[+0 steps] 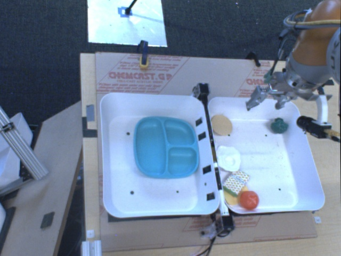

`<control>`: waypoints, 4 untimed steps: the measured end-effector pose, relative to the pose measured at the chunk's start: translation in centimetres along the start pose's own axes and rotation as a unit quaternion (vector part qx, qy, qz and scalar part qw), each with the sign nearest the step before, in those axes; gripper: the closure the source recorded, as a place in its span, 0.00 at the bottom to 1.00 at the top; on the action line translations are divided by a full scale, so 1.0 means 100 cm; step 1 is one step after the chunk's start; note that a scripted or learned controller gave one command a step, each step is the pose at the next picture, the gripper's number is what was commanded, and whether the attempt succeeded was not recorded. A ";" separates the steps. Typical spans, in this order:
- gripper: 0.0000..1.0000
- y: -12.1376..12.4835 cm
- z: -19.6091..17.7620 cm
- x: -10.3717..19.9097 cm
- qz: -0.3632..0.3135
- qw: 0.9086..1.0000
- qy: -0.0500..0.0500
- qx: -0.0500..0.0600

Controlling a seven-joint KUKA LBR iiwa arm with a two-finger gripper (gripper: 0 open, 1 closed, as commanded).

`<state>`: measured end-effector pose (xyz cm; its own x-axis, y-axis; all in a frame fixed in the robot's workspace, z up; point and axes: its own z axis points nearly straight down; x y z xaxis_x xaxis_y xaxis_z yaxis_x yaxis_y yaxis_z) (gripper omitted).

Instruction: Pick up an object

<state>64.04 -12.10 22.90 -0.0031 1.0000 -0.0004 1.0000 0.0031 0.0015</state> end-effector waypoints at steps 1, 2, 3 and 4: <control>0.00 -0.004 0.042 0.002 0.001 1.000 0.000 0.001; 0.00 0.000 0.103 -0.002 0.001 1.000 0.000 0.002; 0.00 0.000 0.147 -0.001 0.001 1.000 0.000 0.002; 1.00 0.002 0.133 -0.002 0.002 1.000 0.000 -0.002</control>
<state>64.27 -12.26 9.64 0.0003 1.0000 -0.0006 1.0000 -0.0003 0.0049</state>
